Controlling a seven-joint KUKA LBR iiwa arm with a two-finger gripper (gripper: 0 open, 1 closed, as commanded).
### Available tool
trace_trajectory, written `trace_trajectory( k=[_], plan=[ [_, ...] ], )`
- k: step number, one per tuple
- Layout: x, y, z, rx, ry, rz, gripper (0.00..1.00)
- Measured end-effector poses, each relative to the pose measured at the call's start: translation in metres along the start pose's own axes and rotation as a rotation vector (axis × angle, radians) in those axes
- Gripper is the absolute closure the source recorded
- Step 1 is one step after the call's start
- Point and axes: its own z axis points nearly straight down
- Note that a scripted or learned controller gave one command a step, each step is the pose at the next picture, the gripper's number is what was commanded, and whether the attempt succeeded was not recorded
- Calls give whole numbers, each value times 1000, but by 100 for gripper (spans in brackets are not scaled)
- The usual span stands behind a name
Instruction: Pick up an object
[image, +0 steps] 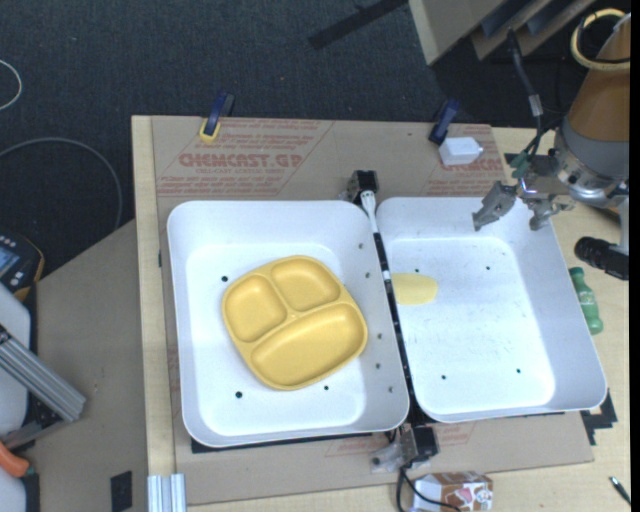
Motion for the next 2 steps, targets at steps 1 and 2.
trace_trajectory(
  k=[1,2],
  plan=[
    [87,-28,-93,-6,0,-5,0],
    [139,-105,-164,-8,1,-6,0]
  ],
)
